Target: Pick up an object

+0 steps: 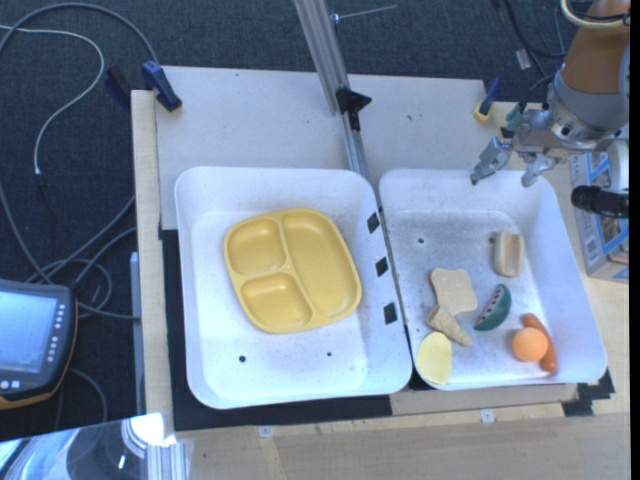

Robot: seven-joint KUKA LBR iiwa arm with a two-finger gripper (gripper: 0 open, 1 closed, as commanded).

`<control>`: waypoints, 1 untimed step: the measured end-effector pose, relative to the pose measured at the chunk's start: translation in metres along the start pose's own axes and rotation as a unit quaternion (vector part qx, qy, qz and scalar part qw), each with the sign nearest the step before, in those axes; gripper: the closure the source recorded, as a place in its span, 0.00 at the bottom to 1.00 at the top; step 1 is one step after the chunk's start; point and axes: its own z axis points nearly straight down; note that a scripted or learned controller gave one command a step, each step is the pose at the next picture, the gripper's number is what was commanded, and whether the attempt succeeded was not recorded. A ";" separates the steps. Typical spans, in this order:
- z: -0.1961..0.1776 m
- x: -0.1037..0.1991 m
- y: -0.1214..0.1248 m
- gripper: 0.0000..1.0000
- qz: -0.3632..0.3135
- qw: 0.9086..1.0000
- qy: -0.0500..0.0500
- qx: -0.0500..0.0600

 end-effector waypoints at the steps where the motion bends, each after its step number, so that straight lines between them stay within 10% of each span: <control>1: 0.000 0.000 0.000 0.00 0.000 1.000 0.000 0.000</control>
